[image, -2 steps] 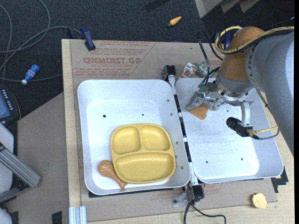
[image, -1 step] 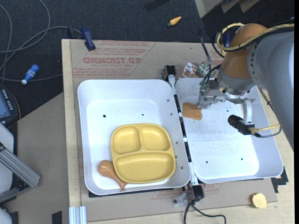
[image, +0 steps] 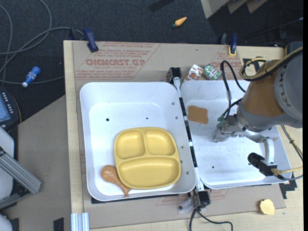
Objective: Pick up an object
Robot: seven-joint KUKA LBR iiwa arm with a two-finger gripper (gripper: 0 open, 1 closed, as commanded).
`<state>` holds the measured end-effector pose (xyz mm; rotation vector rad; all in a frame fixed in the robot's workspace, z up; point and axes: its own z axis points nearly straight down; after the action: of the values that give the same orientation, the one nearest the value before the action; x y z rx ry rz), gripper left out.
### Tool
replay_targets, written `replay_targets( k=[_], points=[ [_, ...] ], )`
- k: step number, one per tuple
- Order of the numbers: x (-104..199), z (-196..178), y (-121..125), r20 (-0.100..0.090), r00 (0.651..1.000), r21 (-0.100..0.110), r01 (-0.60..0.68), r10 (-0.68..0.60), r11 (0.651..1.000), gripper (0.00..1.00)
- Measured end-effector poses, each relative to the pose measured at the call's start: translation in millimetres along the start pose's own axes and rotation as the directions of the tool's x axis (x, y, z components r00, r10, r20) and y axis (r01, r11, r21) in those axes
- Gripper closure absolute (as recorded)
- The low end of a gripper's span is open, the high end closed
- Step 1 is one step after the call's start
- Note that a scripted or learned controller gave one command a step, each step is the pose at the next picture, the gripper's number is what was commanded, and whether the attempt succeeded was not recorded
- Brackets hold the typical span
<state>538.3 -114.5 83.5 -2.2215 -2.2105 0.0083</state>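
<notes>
1. Flat tan-brown slab, toast-like with rounded corners (image: pixel 198 114), lay on the floor of the right-hand shallow white bin (image: pixel 211 174), in that bin's upper-left part and close to the black divider seam (image: pixel 186 129) between the two bins.

2. Two-finger gripper (image: pixel 222 131) hung low over the same bin, to the slab's right and a little nearer the camera; the slab therefore lay up and to the left of it in the overhead view, near but apart.

3. Slab's slightly longer side ran roughly across the picture, left to right, though its outline was close to square.

4. Grey arm with its orange band (image: pixel 262 97) reached in from the right, covering much of the bin's right side.

5. Whether the claw was spread or closed could not be told from this angle; nothing was seen held in it.

6. Yellow three-compartment plastic plate (image: pixel 147 158) and an orange-brown toy drumstick (image: pixel 113 176), touching the plate's lower-left edge, sat in the left-hand white bin (image: pixel 96 109), well apart from the gripper.

7. Judged from this layout, the slab was the nearest candidate, needing a short shift up and leftward before a descent.
</notes>
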Motion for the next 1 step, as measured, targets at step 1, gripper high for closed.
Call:
replay_targets(
  k=[1],
  points=[
    [-58.1, -77.5, 27.5, 0.008, 1.0, -0.019, 0.001, -0.001, 1.0, 1.0]
  ],
)
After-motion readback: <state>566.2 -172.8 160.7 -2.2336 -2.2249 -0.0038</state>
